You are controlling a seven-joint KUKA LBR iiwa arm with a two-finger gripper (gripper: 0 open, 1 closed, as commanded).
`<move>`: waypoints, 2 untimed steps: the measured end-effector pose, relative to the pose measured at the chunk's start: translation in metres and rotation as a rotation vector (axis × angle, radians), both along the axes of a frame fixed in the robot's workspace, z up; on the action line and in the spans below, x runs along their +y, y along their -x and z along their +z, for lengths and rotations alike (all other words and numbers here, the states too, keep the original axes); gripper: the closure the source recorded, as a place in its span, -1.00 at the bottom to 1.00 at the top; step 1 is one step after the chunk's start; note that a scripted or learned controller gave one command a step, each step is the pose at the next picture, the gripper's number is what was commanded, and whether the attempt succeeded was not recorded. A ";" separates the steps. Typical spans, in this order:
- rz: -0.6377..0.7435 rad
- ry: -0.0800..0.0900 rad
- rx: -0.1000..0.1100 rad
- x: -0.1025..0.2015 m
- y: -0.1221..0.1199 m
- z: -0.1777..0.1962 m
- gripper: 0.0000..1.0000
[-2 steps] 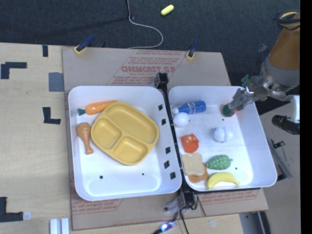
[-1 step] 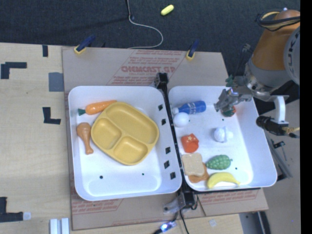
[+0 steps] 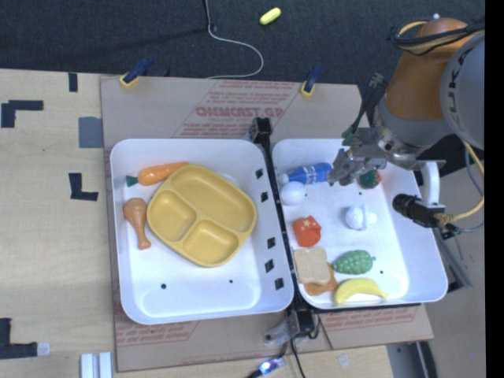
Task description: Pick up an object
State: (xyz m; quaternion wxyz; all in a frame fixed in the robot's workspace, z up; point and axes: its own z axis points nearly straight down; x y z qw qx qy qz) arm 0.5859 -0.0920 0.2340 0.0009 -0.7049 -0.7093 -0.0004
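Observation:
My gripper [image 3: 352, 168] hangs over the back of the right bin [image 3: 417, 242], between a blue bottle [image 3: 309, 173] on its left and a small green and red object [image 3: 368, 179] on its right. I cannot see anything held in it. Below it in the same bin lie a white ball [image 3: 293, 194], a second white object [image 3: 356, 217], a red fruit [image 3: 307, 229], a slice of bread [image 3: 313, 266], a green bumpy fruit [image 3: 353, 262] and a banana [image 3: 359, 291].
The left bin [image 3: 189, 294] holds a yellow divided plate [image 3: 201, 213], a carrot [image 3: 161, 173] and a drumstick [image 3: 138, 221]. A black divider [image 3: 272, 211] runs between the bins. A yellow object [image 3: 270, 16] and a cable [image 3: 236, 46] lie on the dark floor beyond.

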 end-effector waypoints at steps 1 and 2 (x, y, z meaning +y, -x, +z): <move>-0.001 0.001 0.002 0.034 0.005 -0.002 1.00; -0.006 0.003 0.003 0.025 0.006 -0.012 1.00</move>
